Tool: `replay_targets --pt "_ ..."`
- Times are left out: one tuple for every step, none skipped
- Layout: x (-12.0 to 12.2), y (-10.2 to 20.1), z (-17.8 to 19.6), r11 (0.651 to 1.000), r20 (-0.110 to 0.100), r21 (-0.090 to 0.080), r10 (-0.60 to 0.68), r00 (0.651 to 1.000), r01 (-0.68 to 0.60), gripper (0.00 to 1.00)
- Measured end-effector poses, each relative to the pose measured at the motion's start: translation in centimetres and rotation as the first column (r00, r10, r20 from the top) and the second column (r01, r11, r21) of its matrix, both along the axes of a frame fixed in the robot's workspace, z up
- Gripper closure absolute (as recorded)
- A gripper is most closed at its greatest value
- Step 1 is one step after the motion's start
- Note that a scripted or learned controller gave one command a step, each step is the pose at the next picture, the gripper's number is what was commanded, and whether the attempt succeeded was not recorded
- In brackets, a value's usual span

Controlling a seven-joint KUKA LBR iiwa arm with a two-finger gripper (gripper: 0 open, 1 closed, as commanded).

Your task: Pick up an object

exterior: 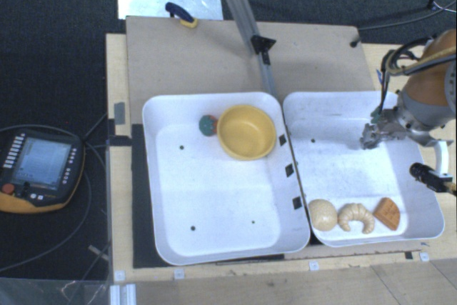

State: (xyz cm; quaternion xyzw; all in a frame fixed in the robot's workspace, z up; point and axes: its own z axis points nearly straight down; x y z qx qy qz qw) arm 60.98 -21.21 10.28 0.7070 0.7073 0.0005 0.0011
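Start with the bench (235, 53) and its two white bins: the left bin (214, 218) and the right bin (343, 168), set side by side and touching along their inner edges. Your arm (432, 86) reaches in from the right, over the right bin's upper right part. In the left bin, a yellow bowl (246, 132) sits near the top wall with a small green ball (207, 125) just beside it. Along the right bin's near wall lie three pieces in a row: a round bun (322, 214), a croissant (357, 217) and a wedge of toast (388, 212). The gripper (371, 136) hangs above bare bin floor, well apart from that row; you cannot tell how its fingers stand. This looks like the approach step, nothing gripped. Your next move calls for travelling toward the near wall, then descending over one piece.
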Motion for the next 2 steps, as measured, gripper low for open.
replay_targets --pt "-0.2 0.1 4.3 1.000 0.002 0.000 0.000 1.000 0.000 1.00" --pt "0.1 1.0 9.2 1.000 0.003 0.000 0.001 1.000 -0.001 1.00"
